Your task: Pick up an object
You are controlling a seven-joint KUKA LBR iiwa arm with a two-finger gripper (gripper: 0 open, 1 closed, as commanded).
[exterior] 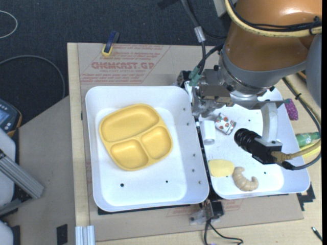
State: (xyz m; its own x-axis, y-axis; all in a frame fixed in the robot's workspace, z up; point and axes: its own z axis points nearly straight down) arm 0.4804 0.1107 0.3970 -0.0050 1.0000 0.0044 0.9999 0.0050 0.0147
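Observation:
In the camera view my gripper (206,105) hangs over the far left corner of the right bin (286,184), close to the wall between the two bins. A small red and white packet (225,124) lies just to its right on the bin floor. Nearer the front lie a flat pale yellow piece (220,168) and a beige curled piece (245,180). A purple object (291,109) and a green object (307,138) sit at the bin's right side, partly hidden by the arm.
The left bin (102,188) holds a yellow divided plate (135,136) in its middle. The bulky arm with its orange band (276,14) covers the far part of the right bin. A cardboard sheet (127,60) lies behind the bins.

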